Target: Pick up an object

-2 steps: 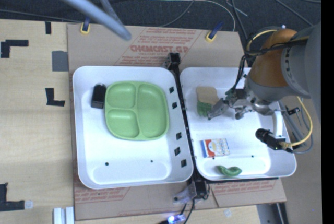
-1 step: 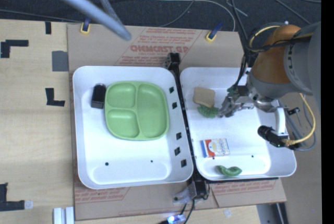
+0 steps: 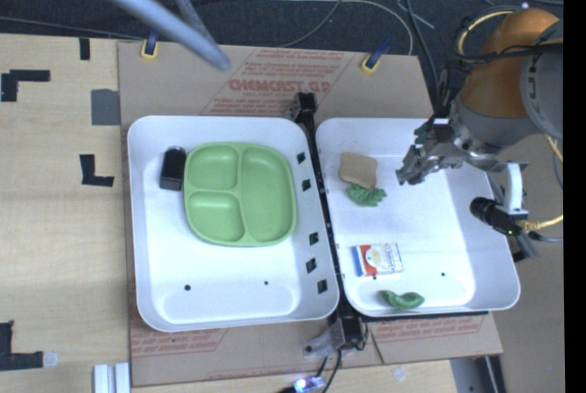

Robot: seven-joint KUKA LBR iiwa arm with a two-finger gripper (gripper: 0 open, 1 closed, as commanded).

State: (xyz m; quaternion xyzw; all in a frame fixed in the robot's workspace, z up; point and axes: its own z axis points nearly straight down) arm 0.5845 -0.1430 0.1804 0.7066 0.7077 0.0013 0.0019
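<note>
The right bin (image 3: pixel 458 226) holds a tan block (image 3: pixel 358 169) near its upper left, with a leafy green piece (image 3: pixel 366 195) just below it. A small red, white and blue packet (image 3: pixel 378 259) lies lower down, and a green pod-shaped item (image 3: pixel 402 299) rests by the front wall. My gripper (image 3: pixel 414 169) hangs over the bin's upper right part, to the right of the tan block and apart from it. Nothing shows between its fingers.
The left bin (image 3: pixel 151 226) carries a green divided plate (image 3: pixel 241 194) and a small black block (image 3: pixel 172 169) beside it. A black clip strip (image 3: pixel 311 199) runs between the bins. Cables trail across the dark floor behind the bench.
</note>
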